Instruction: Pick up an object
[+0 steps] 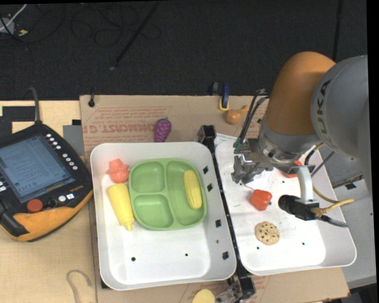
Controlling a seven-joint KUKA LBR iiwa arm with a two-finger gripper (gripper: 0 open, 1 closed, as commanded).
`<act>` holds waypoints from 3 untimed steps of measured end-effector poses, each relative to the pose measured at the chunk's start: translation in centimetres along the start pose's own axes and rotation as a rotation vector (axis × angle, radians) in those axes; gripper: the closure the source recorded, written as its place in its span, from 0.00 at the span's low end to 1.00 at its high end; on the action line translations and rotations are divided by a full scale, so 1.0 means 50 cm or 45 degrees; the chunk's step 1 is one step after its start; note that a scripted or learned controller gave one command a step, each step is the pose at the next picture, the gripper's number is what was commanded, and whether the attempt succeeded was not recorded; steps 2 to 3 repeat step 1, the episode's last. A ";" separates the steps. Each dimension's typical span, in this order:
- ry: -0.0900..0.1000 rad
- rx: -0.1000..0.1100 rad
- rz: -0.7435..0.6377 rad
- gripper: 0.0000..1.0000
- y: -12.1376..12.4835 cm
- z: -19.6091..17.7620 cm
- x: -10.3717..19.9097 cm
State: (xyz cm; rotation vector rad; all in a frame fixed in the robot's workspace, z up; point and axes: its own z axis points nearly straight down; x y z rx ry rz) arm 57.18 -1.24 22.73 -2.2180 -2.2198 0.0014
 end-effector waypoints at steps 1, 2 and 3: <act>-0.002 -0.002 0.001 1.00 0.003 -0.019 -0.018; -0.002 -0.002 0.001 1.00 0.003 -0.019 -0.018; -0.002 -0.002 0.001 1.00 0.003 -0.019 -0.018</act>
